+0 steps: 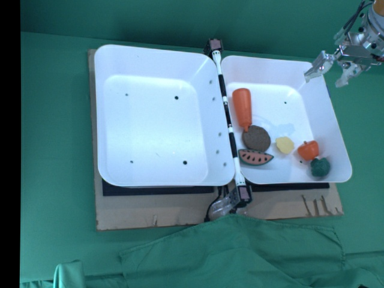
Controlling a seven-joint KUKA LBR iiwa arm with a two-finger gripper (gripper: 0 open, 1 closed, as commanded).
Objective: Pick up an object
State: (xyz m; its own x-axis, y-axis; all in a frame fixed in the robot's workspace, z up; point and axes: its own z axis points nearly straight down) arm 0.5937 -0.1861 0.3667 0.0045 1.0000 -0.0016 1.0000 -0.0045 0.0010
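Right bin (336,131), front to back: green pepper (320,167), orange pepper (308,150), watermelon slice (255,157), yellow piece (285,144), brown cookie (256,138), carrot (242,107); beyond its far right corner, gripper (332,70), fingers spread, holding nothing.

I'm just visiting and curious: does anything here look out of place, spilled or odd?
Nothing looks spilled or broken. The toy foods all lie in the right bin: carrot, brown disc, watermelon slice, yellow piece, orange pepper, green piece. The pincer hangs open above its far corner.
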